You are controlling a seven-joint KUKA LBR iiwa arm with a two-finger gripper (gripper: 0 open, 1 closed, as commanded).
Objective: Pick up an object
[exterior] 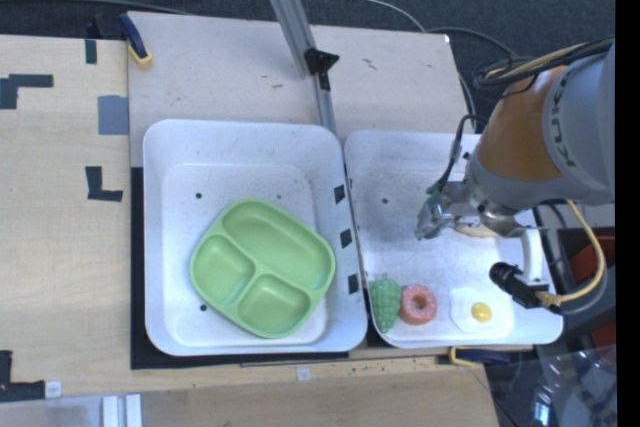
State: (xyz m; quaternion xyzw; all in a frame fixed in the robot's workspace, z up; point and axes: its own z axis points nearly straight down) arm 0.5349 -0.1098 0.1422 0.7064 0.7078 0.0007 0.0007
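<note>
Grey tool [432,221] over right bin [400,165], nothing visibly gripped

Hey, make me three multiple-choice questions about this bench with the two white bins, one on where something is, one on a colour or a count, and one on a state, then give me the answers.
1. Where does the green divided tray lie?
A. In the left bin
B. In the right bin
C. On the wooden bench outside the bins

2. How many small things lie along the near edge of the right bin?
A. One
B. Three
C. Five

3. Where is the end effector just now?
A. Over the left bin
B. Over the right bin, farther back than the small things
C. Off the bench altogether

Answers:
1. A: the green divided tray sits on the floor of the left bin.
2. B: a green leafy toy, a pink doughnut and a fried egg line the near edge of the right bin.
3. B: the end effector is over the right bin's floor, with none of the three toys beneath it.
</note>
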